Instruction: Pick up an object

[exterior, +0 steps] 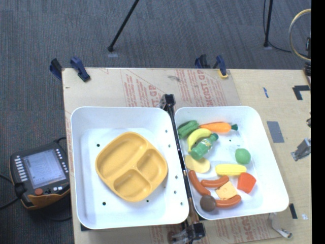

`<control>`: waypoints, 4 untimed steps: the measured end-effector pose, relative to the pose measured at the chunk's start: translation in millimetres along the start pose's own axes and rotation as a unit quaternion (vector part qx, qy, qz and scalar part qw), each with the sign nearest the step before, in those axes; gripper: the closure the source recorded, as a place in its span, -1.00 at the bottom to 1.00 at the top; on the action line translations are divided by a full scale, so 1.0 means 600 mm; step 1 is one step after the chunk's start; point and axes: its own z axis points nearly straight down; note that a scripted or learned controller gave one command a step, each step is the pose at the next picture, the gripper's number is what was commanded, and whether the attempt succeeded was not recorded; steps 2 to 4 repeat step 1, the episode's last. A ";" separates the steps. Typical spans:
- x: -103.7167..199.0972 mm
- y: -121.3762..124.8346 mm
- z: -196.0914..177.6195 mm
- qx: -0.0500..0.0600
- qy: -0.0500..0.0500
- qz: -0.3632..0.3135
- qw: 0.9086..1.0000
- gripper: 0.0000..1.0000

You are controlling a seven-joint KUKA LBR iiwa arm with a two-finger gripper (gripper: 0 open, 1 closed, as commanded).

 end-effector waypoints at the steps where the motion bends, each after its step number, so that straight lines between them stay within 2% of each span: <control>1: -0.001 -0.002 -0.014 -0.001 -0.003 0.005 1.000 1.00; 4: -0.001 -0.002 -0.014 -0.001 -0.003 0.005 1.000 1.00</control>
